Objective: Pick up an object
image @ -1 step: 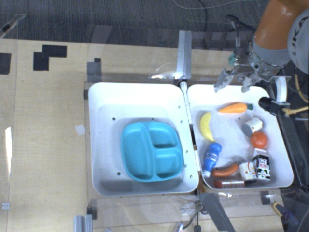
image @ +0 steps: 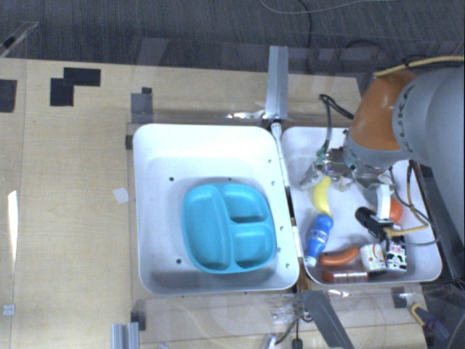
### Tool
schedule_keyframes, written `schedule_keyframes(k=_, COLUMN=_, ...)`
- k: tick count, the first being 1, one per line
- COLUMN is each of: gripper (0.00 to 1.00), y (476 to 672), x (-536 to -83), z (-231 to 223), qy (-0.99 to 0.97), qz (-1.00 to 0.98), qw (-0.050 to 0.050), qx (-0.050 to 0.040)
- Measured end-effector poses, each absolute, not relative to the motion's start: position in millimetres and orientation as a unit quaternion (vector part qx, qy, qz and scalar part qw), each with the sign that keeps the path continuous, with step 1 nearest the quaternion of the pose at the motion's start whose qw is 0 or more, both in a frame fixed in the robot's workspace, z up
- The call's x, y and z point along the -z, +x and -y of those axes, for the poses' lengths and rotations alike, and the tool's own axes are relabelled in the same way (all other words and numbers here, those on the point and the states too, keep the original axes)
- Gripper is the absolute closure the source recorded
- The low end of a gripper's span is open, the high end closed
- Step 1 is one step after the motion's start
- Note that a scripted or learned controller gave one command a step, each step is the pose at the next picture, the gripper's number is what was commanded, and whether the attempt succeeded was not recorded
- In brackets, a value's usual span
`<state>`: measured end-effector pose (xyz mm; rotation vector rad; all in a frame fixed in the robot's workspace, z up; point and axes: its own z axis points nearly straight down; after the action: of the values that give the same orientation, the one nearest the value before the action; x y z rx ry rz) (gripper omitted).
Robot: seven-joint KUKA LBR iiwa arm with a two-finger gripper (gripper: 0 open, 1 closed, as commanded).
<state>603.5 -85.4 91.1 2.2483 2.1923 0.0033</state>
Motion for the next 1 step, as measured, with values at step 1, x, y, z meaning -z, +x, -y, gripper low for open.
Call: schedule_keyframes(k=1, gripper=1.00, y=604.8, x=-100.6, z=84.1, qy=0.715, qz=-0.699, qw=0.001, qx=-0.0020)
